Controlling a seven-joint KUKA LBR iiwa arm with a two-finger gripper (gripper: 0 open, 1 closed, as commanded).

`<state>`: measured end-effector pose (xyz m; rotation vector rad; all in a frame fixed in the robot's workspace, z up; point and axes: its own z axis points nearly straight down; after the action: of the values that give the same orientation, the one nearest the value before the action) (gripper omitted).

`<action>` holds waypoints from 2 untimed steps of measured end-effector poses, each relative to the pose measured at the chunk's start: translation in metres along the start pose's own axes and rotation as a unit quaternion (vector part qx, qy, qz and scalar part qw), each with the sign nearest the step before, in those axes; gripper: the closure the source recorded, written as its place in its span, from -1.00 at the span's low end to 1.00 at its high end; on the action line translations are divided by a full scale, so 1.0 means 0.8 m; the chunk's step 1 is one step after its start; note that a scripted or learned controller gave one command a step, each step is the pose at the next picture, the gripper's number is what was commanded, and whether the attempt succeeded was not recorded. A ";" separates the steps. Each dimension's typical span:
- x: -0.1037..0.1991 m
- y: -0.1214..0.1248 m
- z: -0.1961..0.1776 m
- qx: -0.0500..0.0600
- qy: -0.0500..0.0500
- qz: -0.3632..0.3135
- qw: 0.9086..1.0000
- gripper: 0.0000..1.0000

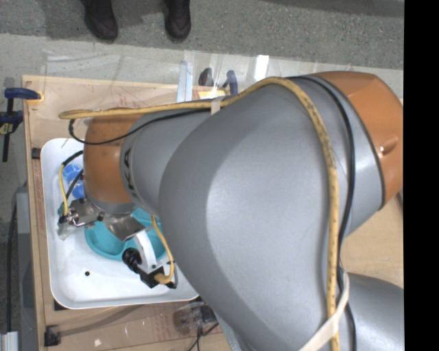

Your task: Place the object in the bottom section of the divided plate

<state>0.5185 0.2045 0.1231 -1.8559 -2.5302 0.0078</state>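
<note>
the big grey arm (274, 212) covers most of the bench and hides much of what lies under it. one white bin (75, 281) shows on the left. in it sits one teal plate (103, 243), and the arm's orange band (103, 168) and wrist parts hang right over it, so the plate's sections are mostly hidden. a blue thing (70, 179) peeks out near the bin's upper left, beside the wrist. a yellow cable (329, 171) runs along the arm. one blue clamp (12, 110) grips the bench's left edge. two dark shoes (137, 17) stand on the floor at the top. the pincer is somewhere under the wrist, and i cannot tell how it is set.
</note>
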 end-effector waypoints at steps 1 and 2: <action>-0.057 0.069 0.042 0.000 0.003 0.191 0.982 -1.00; -0.049 0.071 0.028 0.001 0.006 0.184 0.983 1.00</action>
<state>0.5838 0.1843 0.1001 -2.2820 -2.1398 -0.0013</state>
